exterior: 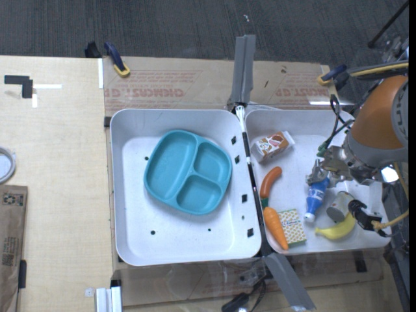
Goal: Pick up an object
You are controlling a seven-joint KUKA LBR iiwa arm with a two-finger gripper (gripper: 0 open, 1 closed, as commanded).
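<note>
The right bin [296, 119] holds several small objects. A brown and white carton [271, 146] lies at its back left, with an orange-red sausage [270, 181] just in front of it. A carrot [275, 228] and a yellow-green packet [293, 226] lie at the front left. A blue and white bottle [315, 201] lies in the middle, a grey can [338, 207] to its right, and a banana [337, 229] in front of both. My gripper [323, 174] hangs low over the upper end of the blue bottle, reaching in from the right.
The left bin [123, 194] holds a blue divided plate [188, 171]. Cables [338, 119] trail behind the wrist at the right. A tape roll [5, 166] and a brown bag [12, 236] lie on the bench at the far left.
</note>
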